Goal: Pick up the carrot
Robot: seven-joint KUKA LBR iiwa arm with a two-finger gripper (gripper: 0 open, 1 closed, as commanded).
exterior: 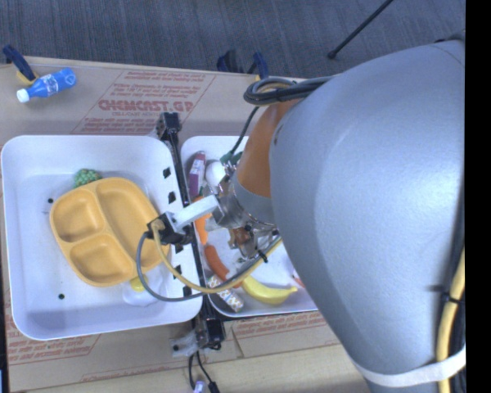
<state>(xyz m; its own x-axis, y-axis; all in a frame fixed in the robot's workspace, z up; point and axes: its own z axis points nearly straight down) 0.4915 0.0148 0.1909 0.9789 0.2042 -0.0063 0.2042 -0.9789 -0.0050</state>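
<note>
Arm [368,203]: enters from the right of the frame and covers most of the right bin [198,147]; orange band sits at centre.
Pincer [250,240]: hangs low over the middle of the right bin, just right of the carrot; whether its tips are spread or pressed together cannot be told, as the wrist hardware hides them.
Carrot [215,260]: orange, elongated, lying in the right bin near its left wall, lower centre of the frame; nothing is seen gripping it.
Banana [270,291]: lies just below and right of the carrot, near the bin's lower rim.
Other clutter: a dark bottle-like item [196,174] at the bin's upper left; a small wrapped item [227,300] at the lower rim.
Left bin [33,318]: holds a yellow divided tray [106,228] with a green item [87,176] at its upper edge.
Cable [159,289]: loops from the wrist across the divider between the bins.
Tabletop [106,97]: a blue bottle [47,83] lies at upper left.
Clearance: judged tight; the left wall on one side and the banana on the other leave little room about the carrot.
</note>
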